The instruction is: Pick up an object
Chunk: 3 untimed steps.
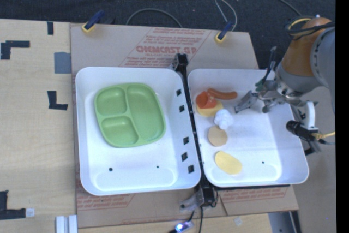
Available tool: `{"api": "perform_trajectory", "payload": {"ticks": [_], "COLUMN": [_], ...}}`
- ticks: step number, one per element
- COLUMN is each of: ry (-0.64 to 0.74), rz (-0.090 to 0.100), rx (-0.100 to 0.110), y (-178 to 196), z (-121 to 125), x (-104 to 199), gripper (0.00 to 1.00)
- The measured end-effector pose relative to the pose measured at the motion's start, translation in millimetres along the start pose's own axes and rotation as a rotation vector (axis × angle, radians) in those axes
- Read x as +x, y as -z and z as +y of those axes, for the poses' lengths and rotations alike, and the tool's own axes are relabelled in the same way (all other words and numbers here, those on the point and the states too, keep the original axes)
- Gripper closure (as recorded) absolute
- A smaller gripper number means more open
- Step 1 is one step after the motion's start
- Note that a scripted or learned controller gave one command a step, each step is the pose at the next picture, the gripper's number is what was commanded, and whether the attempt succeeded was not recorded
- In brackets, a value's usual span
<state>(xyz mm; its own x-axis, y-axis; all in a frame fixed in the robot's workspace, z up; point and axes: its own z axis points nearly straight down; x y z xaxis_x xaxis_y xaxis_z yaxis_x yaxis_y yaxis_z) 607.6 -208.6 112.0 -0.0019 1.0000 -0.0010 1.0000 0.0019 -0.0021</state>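
**Pincer hovers over the right bin, nothing gripped yet**

At far left, the pale wooden tabletop [32,133] carries a few dark tape marks. Next comes the left shallow white plastic bin [87,172], which holds 1 light green plastic plate with 3 compartments [130,114], lying flat near the bin's upper half. A black divider strip [188,117] runs between the 2 bins.

The right shallow white plastic bin [283,172] holds the candidate items, all clustered along its left side. Nearest the top is an orange-red sausage-shaped toy [222,94], touching a round red and yellow toy piece [206,103]. Just below sits a small white crumpled lump [222,118], then a tan rounded toy piece [217,136], and lowest a yellow oval toy piece [228,163], lying apart from the others.

Further right, the metal 2-finger pincer [256,99] sits above the bin's upper middle, just beside the sausage-shaped toy's right end. Its fingers look spread apart, with nothing between them. The grey arm with its orange band [299,57] reaches in from the right.

The step in hand appears to be the approach, before any grasp. The next move likely calls for shifting left over 1 item, lowering until the fingers straddle it, then closing. The sausage-shaped toy is closest, though its contact with the red and yellow piece could spoil a clean grip.
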Motion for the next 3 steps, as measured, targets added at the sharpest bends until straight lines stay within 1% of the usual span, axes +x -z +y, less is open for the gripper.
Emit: {"api": "perform_trajectory", "payload": {"ticks": [1,2,3], "ry": [0.001,0.0,-0.001], "rz": [0.001,0.001,0.001], "rx": [0.0,-0.001,-0.002], "y": [10,68,122], "z": [0,3,-4], "x": [1,5,-1], "gripper": [1.0,1.0,1.0]}}
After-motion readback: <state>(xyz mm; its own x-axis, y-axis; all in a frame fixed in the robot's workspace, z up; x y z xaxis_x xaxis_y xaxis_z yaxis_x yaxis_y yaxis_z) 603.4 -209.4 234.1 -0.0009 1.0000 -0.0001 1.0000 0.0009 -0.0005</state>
